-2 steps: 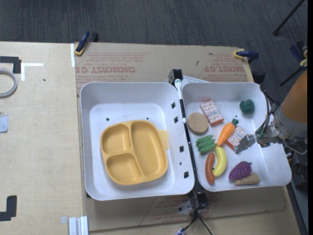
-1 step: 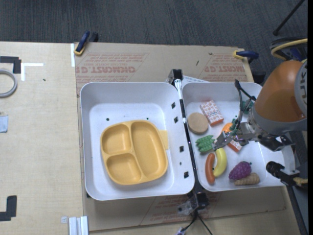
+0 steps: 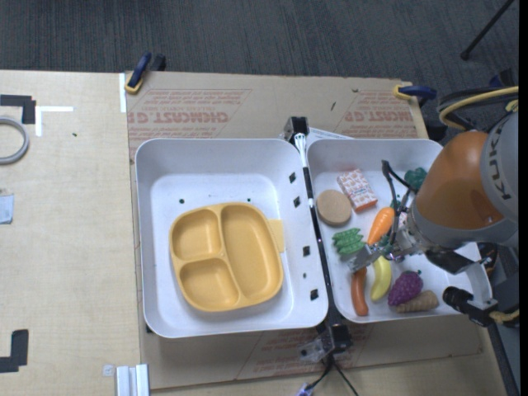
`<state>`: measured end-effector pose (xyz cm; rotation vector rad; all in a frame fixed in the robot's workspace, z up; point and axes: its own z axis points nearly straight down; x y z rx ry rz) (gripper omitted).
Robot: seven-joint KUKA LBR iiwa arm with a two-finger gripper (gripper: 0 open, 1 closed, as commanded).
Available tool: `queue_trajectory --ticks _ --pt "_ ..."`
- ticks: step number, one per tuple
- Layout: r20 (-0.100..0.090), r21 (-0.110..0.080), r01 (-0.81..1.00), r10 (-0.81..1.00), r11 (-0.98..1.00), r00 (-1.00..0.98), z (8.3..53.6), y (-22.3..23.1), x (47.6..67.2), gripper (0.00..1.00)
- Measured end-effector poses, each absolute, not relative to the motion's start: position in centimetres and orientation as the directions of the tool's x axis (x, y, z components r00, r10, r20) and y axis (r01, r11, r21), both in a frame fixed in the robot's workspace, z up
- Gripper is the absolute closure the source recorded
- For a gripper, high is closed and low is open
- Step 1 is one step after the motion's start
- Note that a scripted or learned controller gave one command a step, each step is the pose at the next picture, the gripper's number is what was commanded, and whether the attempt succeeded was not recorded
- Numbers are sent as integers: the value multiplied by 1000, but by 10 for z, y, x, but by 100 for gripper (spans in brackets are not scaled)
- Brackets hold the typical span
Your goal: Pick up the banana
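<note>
The yellow banana [image 3: 381, 279] lies upright in the picture in the right bin [image 3: 429, 148], between a red sausage [image 3: 359, 292] and purple grapes [image 3: 405, 287]. My gripper [image 3: 381, 252] hangs low over the banana's upper end, just below an orange carrot [image 3: 380, 223]. The arm's orange band [image 3: 455, 190] hides the bin's right part. Nothing is lifted; the banana rests on the bin floor.
Around the banana lie green pea pods [image 3: 347, 242], a round brown cookie [image 3: 334, 207], a small patterned box [image 3: 357, 190], a tan cone [image 3: 418, 303] and a green item [image 3: 415, 176]. A yellow divided plate [image 3: 225, 256] sits in the left bin [image 3: 148, 221].
</note>
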<state>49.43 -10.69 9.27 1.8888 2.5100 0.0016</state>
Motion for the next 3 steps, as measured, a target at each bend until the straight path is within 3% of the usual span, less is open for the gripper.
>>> queue_trajectory --ticks 1,2,3 --pt "0 2 962 962 273 -273 102 -107 495 100" --pt "-2 1 917 917 399 -399 192 -53 543 100" --pt "-1 -1 940 940 341 -341 192 61 542 100"
